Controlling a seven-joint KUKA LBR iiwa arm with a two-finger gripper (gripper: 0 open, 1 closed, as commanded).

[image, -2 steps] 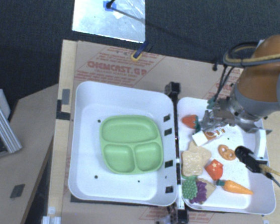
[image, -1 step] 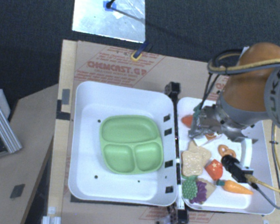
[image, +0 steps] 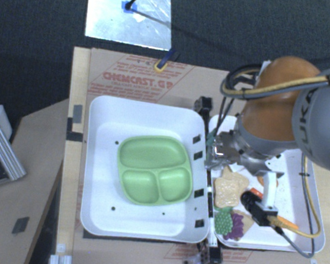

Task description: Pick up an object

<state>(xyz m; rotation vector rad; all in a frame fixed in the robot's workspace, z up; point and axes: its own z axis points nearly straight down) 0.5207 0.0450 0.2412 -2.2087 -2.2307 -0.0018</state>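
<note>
I am over the right bin (image: 317, 207), my wrist low above its near-left part; my gripper (image: 219, 154) sits by the wall between the two bins, and I cannot tell its state from this view. Nothing shows in my grasp, so I judge the step in hand to be the approach, with no pick yet made. The candidates lie just below my wrist: a tan bread slice (image: 229, 189), green grapes (image: 223, 220) and purple grapes (image: 236, 225) beside them near the front wall. The bread's long axis runs roughly front to back along the divider. The left bin (image: 103, 127) holds a green divided tray (image: 153, 170). The next move calls for centring over one item, then a straight descent clear of the divider
</note>
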